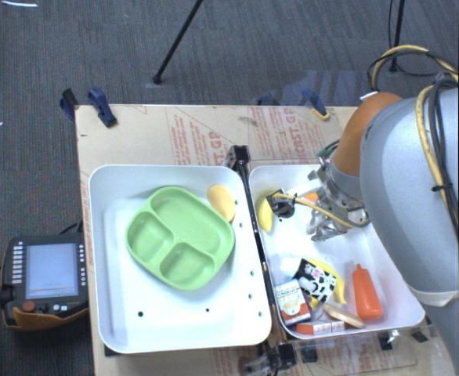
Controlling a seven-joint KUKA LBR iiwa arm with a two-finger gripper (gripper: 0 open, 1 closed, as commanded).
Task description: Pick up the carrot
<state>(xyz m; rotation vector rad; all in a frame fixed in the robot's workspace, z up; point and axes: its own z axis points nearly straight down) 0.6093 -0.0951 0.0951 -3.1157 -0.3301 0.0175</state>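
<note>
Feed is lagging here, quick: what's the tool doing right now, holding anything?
Tool: low in the right bin, above the toys; whether it is open, closed or holding anything cannot be told.

Both bins (pixel 104 288) look like smooth white plastic with a soft sheen. The green tray (pixel 181 237) is matt plastic, moulded into compartments. The carrot (pixel 366 292) has a glossy orange plastic skin. The arm (pixel 413 194) wears a smooth grey painted shell, satin rather than shiny; the gripper (pixel 331 218) looks like bare metal, dull silver. The bench (pixel 182 131) top is rough brown cardboard with red print. The floor (pixel 57 37) is dark ribbed carpet
</note>
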